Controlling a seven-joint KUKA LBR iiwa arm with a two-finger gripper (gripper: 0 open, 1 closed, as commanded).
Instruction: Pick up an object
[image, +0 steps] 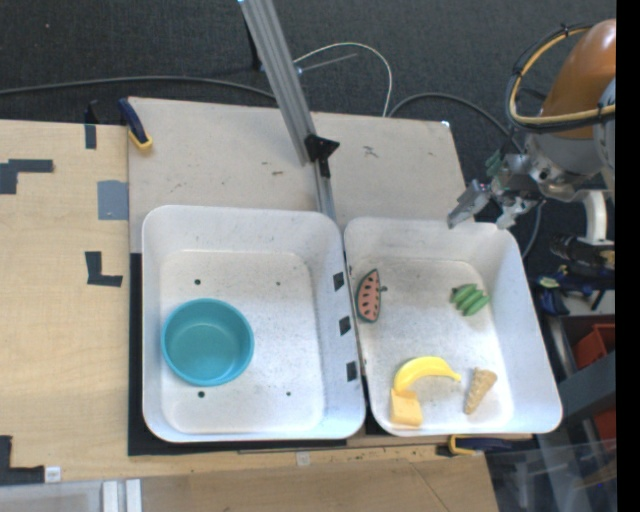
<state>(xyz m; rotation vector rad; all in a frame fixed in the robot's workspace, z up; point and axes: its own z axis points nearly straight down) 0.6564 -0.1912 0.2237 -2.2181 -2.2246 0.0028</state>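
Near edge, right bin (520, 300): a banana (425, 372) curves over a yellow block (405, 409) it touches; just right of them lies a tan cone-shaped piece (480, 390).
Left bin (160, 250): a teal bowl (207, 342) sits in the near-left part, well apart from everything else.
Middle of right bin: a watermelon slice (368, 296) lies along the left wall, long axis running near to far; a green pod-like toy (469, 298) rests toward the right wall.
Far edge: the claw (478, 204) hangs above the far rim of the right bin, over the surface (250, 150).
Claw state: cannot tell whether apart or together; nothing visible between its tips.
Key relation: the green toy lies nearest, almost straight toward the near side from the claw; likely the easiest pick.
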